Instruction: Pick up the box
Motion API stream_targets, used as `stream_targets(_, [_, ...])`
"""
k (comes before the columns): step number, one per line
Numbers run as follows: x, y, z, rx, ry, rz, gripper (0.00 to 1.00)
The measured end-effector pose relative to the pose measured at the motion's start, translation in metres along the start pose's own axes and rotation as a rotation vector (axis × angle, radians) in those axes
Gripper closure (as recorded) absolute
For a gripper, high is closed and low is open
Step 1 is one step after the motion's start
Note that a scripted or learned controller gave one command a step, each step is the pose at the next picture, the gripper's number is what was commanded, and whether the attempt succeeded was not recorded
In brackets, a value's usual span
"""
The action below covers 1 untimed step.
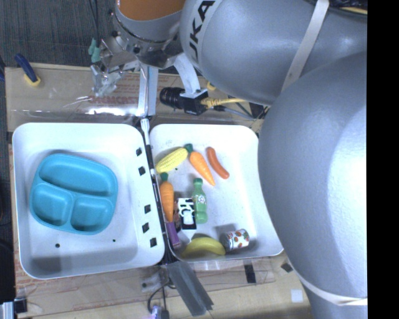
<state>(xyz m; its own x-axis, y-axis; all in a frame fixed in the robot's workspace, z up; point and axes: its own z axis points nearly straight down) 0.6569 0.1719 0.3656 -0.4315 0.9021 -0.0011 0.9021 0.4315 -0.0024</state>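
Grey arm (299, 124) fills the frame's right side, its gripper (103, 68) at upper left beyond the bins; whether it is apart or together, I cannot tell. Well below it, the box (186, 212) lies low in the right bin (249, 187), beside a green bottle (199, 200).

We see the arm (293, 81) as large, smooth, rounded grey shells with a glossy sheen. A pale seam line curves across the casing. Black letters of the KUKA mark (198, 31) run beside an orange band (149, 9), and below that band sits a silvery metal wrist fitting (134, 47).
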Motion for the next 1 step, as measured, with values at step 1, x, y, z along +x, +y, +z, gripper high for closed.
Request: stream_targets(1, [0.0269, 0.0124, -0.0761, -0.004, 0.0, -0.109, 1.0])
